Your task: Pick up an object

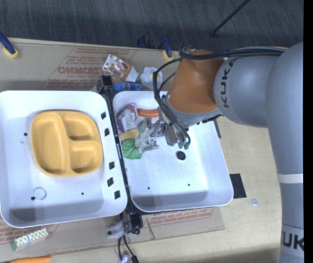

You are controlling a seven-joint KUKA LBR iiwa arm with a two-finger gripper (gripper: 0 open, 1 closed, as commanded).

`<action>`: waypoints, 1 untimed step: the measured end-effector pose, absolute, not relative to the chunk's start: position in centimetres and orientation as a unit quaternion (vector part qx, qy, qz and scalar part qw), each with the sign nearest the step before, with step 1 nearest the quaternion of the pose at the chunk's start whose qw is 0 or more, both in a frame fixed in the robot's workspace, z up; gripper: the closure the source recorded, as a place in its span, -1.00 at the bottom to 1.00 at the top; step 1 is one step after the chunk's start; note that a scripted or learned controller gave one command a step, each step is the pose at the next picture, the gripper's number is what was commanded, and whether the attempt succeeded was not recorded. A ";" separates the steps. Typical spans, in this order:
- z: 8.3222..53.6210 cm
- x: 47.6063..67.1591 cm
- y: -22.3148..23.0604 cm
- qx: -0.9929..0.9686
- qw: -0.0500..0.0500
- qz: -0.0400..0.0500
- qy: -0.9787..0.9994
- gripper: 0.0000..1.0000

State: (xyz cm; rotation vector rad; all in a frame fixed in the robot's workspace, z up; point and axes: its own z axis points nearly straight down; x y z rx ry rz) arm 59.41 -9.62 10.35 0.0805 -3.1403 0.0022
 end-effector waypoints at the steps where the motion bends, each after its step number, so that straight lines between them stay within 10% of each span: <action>1: 19.3 56.4 -4.5 0.129 -0.001 0.000 -0.992 1.00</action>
